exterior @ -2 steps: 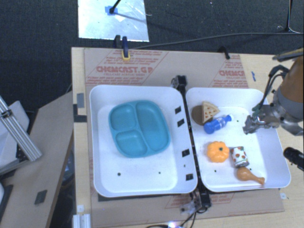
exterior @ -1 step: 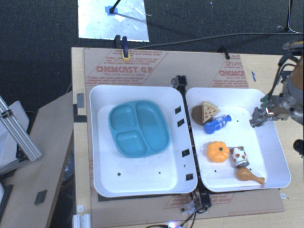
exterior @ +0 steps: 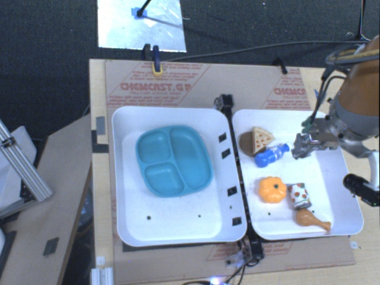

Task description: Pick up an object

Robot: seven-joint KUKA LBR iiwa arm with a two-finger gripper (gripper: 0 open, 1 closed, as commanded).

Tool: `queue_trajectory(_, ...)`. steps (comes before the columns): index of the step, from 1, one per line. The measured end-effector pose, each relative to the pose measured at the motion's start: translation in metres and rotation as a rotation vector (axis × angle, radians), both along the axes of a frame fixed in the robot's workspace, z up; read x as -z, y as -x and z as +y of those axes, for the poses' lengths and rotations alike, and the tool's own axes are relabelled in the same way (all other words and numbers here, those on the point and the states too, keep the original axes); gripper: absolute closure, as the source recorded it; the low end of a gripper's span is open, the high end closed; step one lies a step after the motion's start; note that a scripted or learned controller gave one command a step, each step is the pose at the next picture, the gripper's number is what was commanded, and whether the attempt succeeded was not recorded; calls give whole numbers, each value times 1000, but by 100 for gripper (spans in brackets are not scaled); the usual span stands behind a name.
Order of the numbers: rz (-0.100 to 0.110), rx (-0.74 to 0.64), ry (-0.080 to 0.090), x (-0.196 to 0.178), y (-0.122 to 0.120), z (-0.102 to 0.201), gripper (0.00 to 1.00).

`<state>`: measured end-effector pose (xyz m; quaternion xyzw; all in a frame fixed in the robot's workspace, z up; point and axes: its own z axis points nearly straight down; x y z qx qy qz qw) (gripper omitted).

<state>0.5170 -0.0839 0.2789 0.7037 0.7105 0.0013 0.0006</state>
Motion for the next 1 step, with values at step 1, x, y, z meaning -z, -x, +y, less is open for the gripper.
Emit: queue_trajectory(1,0,3,1,3,-6,45,100)
